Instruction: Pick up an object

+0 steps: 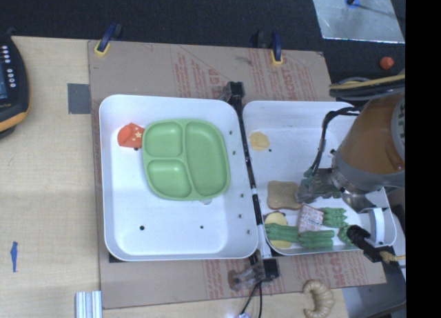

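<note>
My gripper (314, 190) hangs low over the right bin (289, 116), near its front half. Just left of it lies a tan bread slice (281, 194). Right below it sits a small white and pink packet (310, 218). Green bean pieces (317, 239) lie along the bin's front, and more green pieces (335, 216) sit to the right of the packet. A yellow piece (277, 221) rests at the front left corner. A small yellow disc (258, 141) lies alone further back. Nothing shows as held.
The left bin (131, 234) holds a green divided plate (186, 159) and a red piece with a yellow star (129, 135) at its left side. A tan curled thing (319, 297) lies on the bench in front of the right bin.
</note>
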